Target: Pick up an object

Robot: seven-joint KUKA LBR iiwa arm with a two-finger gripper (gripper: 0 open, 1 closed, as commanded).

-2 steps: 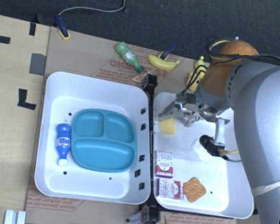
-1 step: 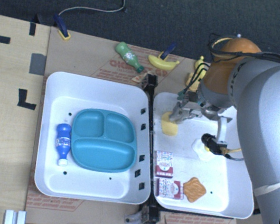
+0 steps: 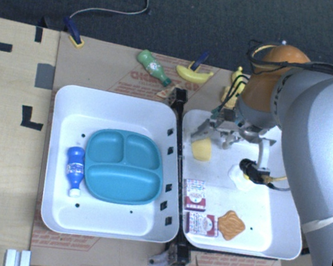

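Note:
My gripper [image 3: 212, 135] hangs over the far left part of the right bin [image 3: 275, 241], its two grey fingers spread open with nothing between them. Just below its fingertips a pale yellow chunk [image 3: 201, 149] lies on the bin floor. Further forward in the same bin are two small red-and-white cartons [image 3: 195, 195] [image 3: 200, 224] and a brown cookie-like piece [image 3: 231, 225]. A small white object [image 3: 241, 175] rests near the bin's middle, under the arm's black fitting.
The left bin [image 3: 69, 106] holds a blue divided plate [image 3: 124, 166] and a small blue bottle [image 3: 74, 170]. Behind the bins, on the cardboard, lie a green bottle [image 3: 154, 68] and a toy banana [image 3: 194, 74]. The grey arm covers the right bin's far right side.

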